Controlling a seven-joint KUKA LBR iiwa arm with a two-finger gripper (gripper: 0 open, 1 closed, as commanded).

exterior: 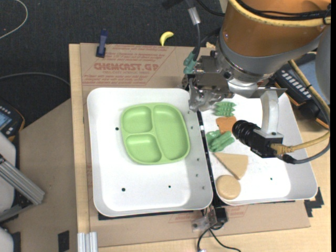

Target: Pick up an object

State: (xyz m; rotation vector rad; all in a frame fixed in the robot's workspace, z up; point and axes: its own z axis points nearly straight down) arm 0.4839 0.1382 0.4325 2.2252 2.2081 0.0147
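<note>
The gripper (202,100) hangs low over the right bin (294,190), nearing the green toy (226,108); this looks like the approach. I cannot tell its state. Next it must descend and grip.

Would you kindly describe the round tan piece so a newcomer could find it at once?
Start at the right white bin, the one without the green plate. At its near left corner lies the round tan piece, just below the tan wedge; it alone is a disc.
</note>
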